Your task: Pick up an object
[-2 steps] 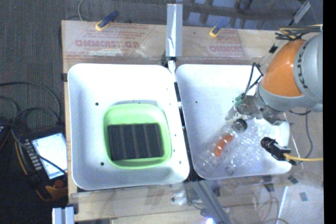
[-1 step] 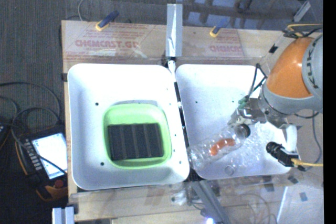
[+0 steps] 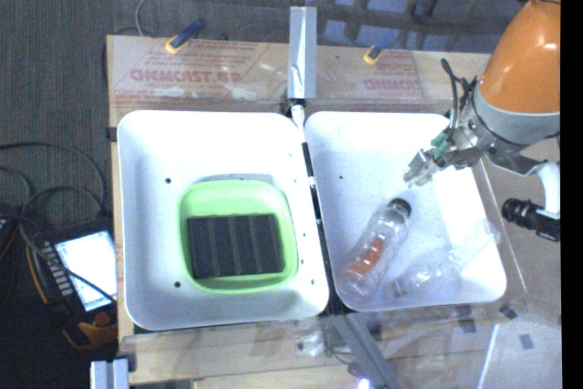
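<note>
Clear plastic bottle (image 3: 373, 249); ribbed green tray (image 3: 239, 236); hand (image 3: 426, 164) above.

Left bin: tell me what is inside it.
The left bin holds a green tray with a dark ribbed insert. The tray covers the bin floor beneath, so anything under it cannot be seen.

The arm (image 3: 521, 77) reaches in from the right, its gripper (image 3: 421, 170) tilted down-left.

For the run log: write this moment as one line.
end effector above right bin | bottle lying in right bin, untouched | green tray in left bin
</note>
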Controlling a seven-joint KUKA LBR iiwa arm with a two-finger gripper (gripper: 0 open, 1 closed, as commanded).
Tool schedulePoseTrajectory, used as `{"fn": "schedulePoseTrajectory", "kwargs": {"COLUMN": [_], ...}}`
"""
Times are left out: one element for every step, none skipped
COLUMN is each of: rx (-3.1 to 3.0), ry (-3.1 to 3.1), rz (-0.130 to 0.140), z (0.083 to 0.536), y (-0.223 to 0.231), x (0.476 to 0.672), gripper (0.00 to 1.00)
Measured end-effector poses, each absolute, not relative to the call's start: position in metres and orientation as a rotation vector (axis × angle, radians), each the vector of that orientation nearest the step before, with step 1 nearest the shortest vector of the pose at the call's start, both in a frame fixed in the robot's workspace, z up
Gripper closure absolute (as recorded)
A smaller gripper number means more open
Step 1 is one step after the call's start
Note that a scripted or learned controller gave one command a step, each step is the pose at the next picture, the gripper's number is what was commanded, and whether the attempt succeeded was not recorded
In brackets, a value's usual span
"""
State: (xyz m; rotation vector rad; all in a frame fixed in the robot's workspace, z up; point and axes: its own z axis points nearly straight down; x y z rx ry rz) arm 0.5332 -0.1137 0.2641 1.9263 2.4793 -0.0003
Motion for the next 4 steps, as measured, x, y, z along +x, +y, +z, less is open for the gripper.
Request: {"fn": "schedulePoseTrajectory", "kwargs": {"rx": [1.926,2.032,2.003,2.003], "ry": [2.479,2.398,2.419,2.418], "rz": [0.000,-0.003,0.004,0.006], "z": [0.264,0.183,0.103,0.112], "y": [-0.114,-0.072,-0.096,-0.095], "x": [0.533,0.574,0.571,0.572], "gripper": [0.00,0.00,0.00,1.00]}}
